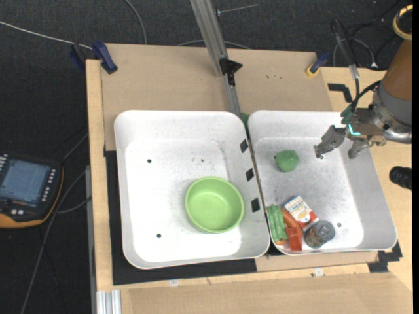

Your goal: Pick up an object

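**Approach step, nothing gripped yet**

Small rounded green lump sat in the right bin, toward its far-left corner. Gripper hovered near it, fingers spread, empty. Likely next: shift left, descend, close. Crinkly packets and a dark round lid crowded the near-left corner; smooth green bowl in left bin.

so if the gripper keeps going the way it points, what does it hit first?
Probably the bare floor of the right bin. The gripper points down and left; the green ball lies further left, likely missed. Depth is hard to judge.
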Available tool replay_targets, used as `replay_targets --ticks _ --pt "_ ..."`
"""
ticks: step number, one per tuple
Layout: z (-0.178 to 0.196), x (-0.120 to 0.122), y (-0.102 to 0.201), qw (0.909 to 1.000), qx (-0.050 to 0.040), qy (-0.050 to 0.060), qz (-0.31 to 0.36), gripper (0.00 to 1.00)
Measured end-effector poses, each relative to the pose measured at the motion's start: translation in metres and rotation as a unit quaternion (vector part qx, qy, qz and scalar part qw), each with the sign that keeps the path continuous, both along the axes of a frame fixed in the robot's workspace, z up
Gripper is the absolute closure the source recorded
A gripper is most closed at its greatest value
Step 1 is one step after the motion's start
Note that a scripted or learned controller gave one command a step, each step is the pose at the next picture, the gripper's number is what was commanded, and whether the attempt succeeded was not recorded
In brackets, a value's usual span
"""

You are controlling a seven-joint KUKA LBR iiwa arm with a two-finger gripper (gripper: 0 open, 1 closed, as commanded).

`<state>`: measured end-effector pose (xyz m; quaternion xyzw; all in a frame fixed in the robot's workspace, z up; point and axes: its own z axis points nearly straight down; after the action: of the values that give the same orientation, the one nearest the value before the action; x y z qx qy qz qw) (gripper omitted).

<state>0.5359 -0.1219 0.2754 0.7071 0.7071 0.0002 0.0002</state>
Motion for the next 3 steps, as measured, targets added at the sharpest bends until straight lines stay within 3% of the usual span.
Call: replay_targets --ticks 1,3 --pt "0.0 0.0 0.0 1.0 0.0 0.0 0.0 0.0" --pt "-0.101 -0.011 -0.001 1.0 0.0003 0.003 0.0 0.0"
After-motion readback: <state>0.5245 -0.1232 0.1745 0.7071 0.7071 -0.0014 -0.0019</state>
